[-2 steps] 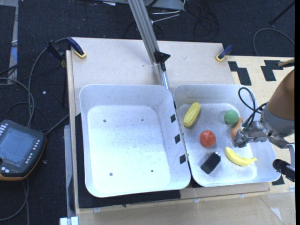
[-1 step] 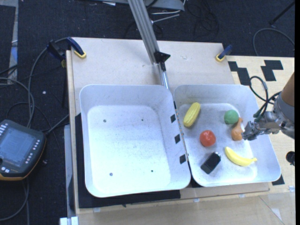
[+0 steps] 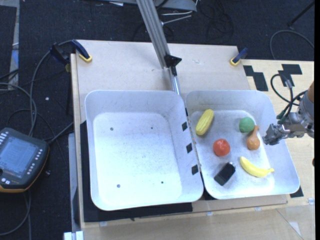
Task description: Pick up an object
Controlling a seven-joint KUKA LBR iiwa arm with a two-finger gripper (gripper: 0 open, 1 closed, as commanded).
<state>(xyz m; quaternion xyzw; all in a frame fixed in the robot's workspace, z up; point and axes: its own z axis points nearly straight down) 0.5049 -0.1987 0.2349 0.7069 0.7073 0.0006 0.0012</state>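
Dark carpet with loose cables surrounds the pale wooden bench [image 3: 130, 64]; a teach pendant [image 3: 20, 159] lies on the floor at far left. From my overhead camera view: left bin [image 3: 100, 109] and right bin [image 3: 280, 134] sit side by side, rims touching at centre. Right bin holds a yellow corn cob [image 3: 204, 121], green ball [image 3: 246, 124], orange pear-shaped piece [image 3: 253, 140], red tomato [image 3: 221, 147], banana [image 3: 256, 168] and a black block [image 3: 225, 173]. Gripper [image 3: 273, 135] hangs over the right bin's right wall, just beside the orange piece. I see nothing between its fingers; whether they're spread or closed I cannot tell at this resolution.
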